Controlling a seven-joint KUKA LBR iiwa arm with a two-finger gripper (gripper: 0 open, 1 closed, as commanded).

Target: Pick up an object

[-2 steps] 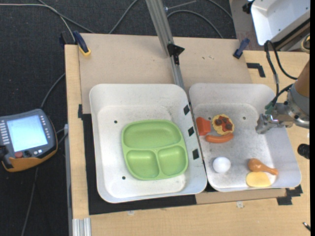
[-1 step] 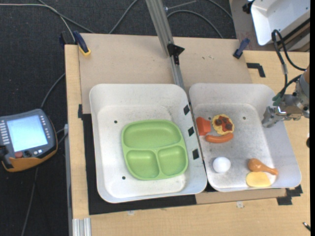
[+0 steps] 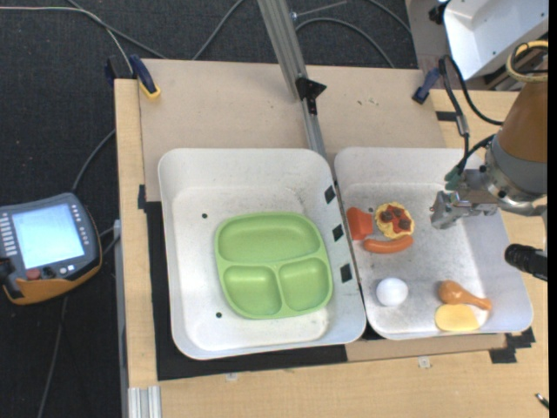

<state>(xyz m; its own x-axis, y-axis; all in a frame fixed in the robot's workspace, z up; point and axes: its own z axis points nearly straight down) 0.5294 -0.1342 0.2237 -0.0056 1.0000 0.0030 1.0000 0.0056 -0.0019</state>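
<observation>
Right now my gripper [image 3: 444,209] hovers at centre right of the frame, finger state unclear; the toy pizza [image 3: 393,219] lies just left, sausage [image 3: 387,246] below it.

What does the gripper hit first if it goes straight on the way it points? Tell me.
The gripper seems to point down into the right bin. Straight on, it would likely meet bare bin floor just right of the small pizza, though depth is hard to judge from this slanted view.
</observation>
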